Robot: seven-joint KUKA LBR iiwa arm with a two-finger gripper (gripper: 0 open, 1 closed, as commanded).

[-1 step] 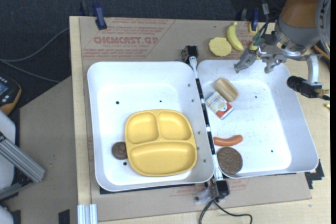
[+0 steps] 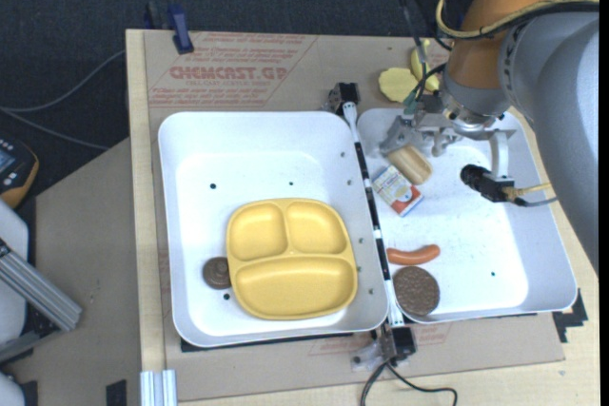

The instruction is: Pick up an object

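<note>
KUKA arm over the right bin (image 2: pixel 533 285), reaching in from the right, orange band above the wrist. Gripper (image 2: pixel 419 140) hangs at the bin's far-left corner, directly above a tan, bread-like block (image 2: pixel 411 164). Whether the jaws are spread or closed can't be told from this angle, and nothing is visibly pinched between them.

Nearest candidate is that tan block: it sits just near-side of the gripper, long axis running diagonally from far-left to near-right. Touching it on the near side is a small red-and-white carton (image 2: pixel 398 189), close to the divider betw. the bins. Judgement: the coming move turns on a short drop onto the block, w/ jaws needing to straddle its short axis, i.e. across the diagonal; the carton crowding it could get nudged.

Further toward the near edge, well apart from the gripper: an orange sausage (image 2: pixel 414 254) lying roughly left-right, and a brown round patty (image 2: pixel 417 290) just beside it. Left bin (image 2: pixel 181 166) holds a yellow divided plate (image 2: pixel 288 258) and a small brown disc (image 2: pixel 217 273).
</note>
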